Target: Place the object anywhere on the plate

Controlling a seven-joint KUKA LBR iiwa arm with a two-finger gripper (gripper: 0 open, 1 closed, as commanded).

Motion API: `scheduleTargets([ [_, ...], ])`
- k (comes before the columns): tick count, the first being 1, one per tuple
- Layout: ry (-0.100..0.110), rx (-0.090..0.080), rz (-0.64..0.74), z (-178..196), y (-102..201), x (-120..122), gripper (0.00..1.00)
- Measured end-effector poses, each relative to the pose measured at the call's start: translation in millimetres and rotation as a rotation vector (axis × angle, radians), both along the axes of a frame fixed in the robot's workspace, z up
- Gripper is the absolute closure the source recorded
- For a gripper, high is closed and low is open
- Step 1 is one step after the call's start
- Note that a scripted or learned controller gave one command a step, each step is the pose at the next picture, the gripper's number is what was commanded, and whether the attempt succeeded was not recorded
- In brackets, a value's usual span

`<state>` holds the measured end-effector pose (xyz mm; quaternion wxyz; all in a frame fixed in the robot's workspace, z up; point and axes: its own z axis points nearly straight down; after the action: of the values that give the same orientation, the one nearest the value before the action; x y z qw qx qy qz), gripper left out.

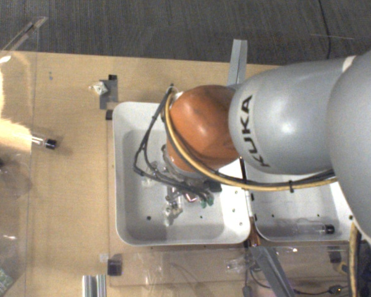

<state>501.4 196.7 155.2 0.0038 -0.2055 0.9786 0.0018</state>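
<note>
My gripper (pixel 172 210) hangs low inside the left white bin (pixel 125 184), near the bin's front middle, pointing down at the floor of the bin. The grey arm with its orange band (pixel 201 129) covers the back and right part of that bin, so anything lying there is hidden. Cables and a small red and green part (pixel 196 198) sit just above the gripper. The bare bin floor to the left of the gripper holds nothing I can make out.
The right bin (pixel 278 231) shows just its front strip below the arm, with a thin clear tube-like item (pixel 306 228) lying in it. Black corner brackets (pixel 114 266) stand around the left bin. A small black-tipped piece (pixel 48 143) lies on the wooden bench at left.
</note>
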Motion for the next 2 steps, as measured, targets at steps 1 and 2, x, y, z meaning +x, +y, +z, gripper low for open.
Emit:
scheduleTargets([
  [1, -0.002, 0.002, -0.407, 98, -28, 50, 0.00],
  [2, -0.004, 0.002, -0.146, 185, 3, 45, 0.00],
])
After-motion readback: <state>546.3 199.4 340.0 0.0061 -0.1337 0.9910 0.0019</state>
